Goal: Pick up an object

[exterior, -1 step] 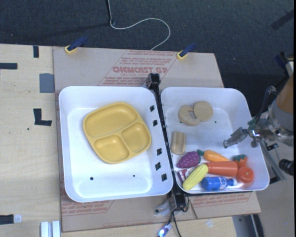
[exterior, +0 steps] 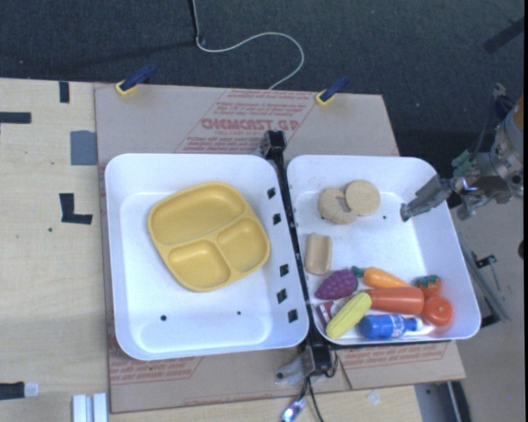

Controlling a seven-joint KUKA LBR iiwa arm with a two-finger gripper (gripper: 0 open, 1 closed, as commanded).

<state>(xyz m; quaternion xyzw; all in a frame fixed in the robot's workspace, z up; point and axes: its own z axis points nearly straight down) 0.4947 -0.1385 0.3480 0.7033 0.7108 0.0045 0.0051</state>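
The gripper (exterior: 415,207) reaches in over the right edge of the right bin (exterior: 383,167), near its far right corner; whether its jaws are open or shut I cannot tell, and nothing shows between them. Two round biscuits (exterior: 349,202) lie near the far edge, a tan block (exterior: 318,254) by the left wall. Along the near edge sit grapes (exterior: 338,283), a corn cob (exterior: 348,314), a carrot (exterior: 384,279), a red tomato (exterior: 437,311) and a blue bottle (exterior: 389,327). The left bin (exterior: 128,236) holds a yellow divided plate (exterior: 209,235)
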